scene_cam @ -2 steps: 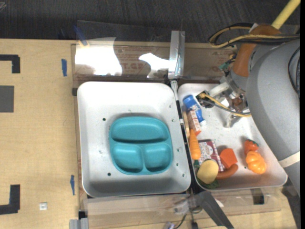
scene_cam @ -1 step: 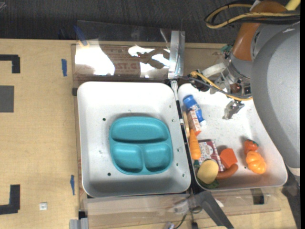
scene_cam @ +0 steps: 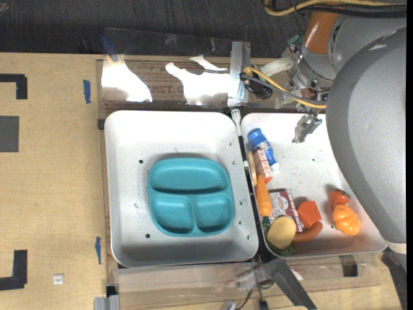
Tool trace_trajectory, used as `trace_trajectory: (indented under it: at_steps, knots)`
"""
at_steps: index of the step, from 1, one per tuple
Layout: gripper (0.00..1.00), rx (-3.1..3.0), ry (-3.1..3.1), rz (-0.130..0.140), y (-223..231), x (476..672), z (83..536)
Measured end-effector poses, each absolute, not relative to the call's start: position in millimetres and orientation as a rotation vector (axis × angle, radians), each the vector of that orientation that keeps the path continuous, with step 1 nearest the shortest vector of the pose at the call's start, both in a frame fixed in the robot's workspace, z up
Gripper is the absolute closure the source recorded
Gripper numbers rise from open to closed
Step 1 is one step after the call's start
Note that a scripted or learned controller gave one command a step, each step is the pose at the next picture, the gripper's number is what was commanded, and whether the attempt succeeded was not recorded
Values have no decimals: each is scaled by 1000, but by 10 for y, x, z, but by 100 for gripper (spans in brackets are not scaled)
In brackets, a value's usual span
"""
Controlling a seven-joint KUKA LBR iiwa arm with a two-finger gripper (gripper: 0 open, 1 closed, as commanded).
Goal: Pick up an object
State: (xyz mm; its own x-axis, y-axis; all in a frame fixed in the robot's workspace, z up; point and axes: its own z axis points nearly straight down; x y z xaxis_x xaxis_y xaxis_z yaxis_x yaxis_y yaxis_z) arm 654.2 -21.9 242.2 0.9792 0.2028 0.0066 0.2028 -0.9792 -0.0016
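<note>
Clutter is bunching along the left wall and near edge of the shallow white right-hand bin [scene_cam: 303, 157], and that is where trouble looks likeliest. Seen from the one camera above the counter, the grey arm with the orange band [scene_cam: 371, 108] is reaching in from the right and hanging its hand [scene_cam: 304, 130] over the bin's bare far part, gripping nothing. The hand is too small and too blurred for me to tell how wide it is standing.

No particular item is set as the target. The closest candidates are the blue-capped tube with the red and white label [scene_cam: 261, 148], lying just left of the hand against the bin's wall, and the long orange carrot [scene_cam: 262, 196] beneath it. A finger coming down there may be striking the wall instead of sliding beside the item.

Nearer the front, the small dark red and white packet [scene_cam: 281, 204], the yellowish round potato-like piece [scene_cam: 282, 231], the red-orange block [scene_cam: 310, 213] and a brownish sausage shape are touching one another, so a grab may be catching two things or wedging between them. The small orange pumpkin-shaped toy [scene_cam: 346, 219] and the orange-red piece above it [scene_cam: 339, 197] are sitting close under the arm's bulk, partly screened.

The teal three-compartment tray [scene_cam: 190, 196] is resting in the white left-hand bin [scene_cam: 122, 141], well apart from the hand.
</note>
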Motion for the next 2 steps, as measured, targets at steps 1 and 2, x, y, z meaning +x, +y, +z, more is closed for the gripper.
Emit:
trace_trajectory:
  at_steps: [1, 2]
  knots:
    - [0, -3125, -310, 11, -213, 6112, 1818]
    - [0, -3126, -313, -15, -427, 6102, 3139]
